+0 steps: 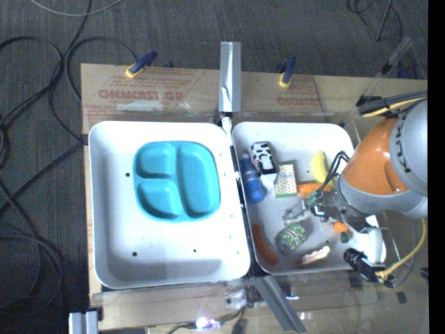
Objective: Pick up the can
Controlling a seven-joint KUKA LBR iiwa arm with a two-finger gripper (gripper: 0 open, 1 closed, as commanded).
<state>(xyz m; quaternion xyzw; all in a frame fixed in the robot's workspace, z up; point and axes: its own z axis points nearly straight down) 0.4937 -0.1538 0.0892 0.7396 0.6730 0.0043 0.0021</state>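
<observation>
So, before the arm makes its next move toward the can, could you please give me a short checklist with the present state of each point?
1. Small green-labelled metal can lies in the right white bin: ok.
2. Can reachable from above, nothing on top: ok.
3. Gripper near the can: ok, just up and right of it.
4. Can between the fingers: not ok, apart.
5. Clear space around the can: not ok, orange-red sausage-shaped toy and pale bone-shaped piece lie close.
6. Finger opening: cannot tell.
</observation>
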